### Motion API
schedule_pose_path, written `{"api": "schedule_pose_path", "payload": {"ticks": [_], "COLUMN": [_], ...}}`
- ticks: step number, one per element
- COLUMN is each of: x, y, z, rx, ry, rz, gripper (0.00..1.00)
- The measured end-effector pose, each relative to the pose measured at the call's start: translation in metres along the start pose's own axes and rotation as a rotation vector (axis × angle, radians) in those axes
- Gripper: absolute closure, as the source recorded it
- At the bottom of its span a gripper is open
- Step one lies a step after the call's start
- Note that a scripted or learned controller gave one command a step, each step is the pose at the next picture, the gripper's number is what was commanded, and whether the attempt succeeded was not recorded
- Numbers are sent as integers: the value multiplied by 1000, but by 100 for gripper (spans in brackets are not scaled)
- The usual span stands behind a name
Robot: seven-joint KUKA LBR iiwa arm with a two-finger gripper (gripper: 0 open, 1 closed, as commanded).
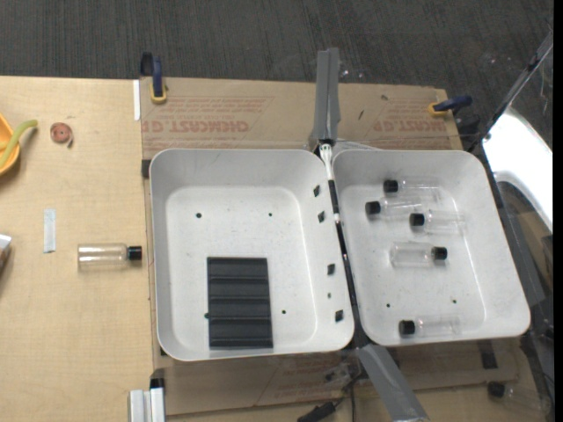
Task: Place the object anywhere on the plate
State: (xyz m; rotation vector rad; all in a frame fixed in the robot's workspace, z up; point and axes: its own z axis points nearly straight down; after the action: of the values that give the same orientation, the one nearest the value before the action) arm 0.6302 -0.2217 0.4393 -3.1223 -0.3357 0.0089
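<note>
White bin [176, 236] holds ribbed black plate [238, 303].

even, fairly bright overhead light falls across the scene. the two white bins [167, 236] are the brightest areas, close to washed out, with soft shadows along their inner walls. a blown-out white patch glares at the far right [519, 152]. the dark floor [264, 16] at the far side looks grainy. focus is slightly soft overall, and the clear vials [413, 209] blur into the right bin.
</note>
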Motion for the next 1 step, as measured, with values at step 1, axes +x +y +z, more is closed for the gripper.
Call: {"api": "schedule_pose_path", "payload": {"ticks": [1], "x": [23], "y": [-16], "z": [0], "rx": [-1], "ry": [2], "rz": [4], "gripper": [0]}}
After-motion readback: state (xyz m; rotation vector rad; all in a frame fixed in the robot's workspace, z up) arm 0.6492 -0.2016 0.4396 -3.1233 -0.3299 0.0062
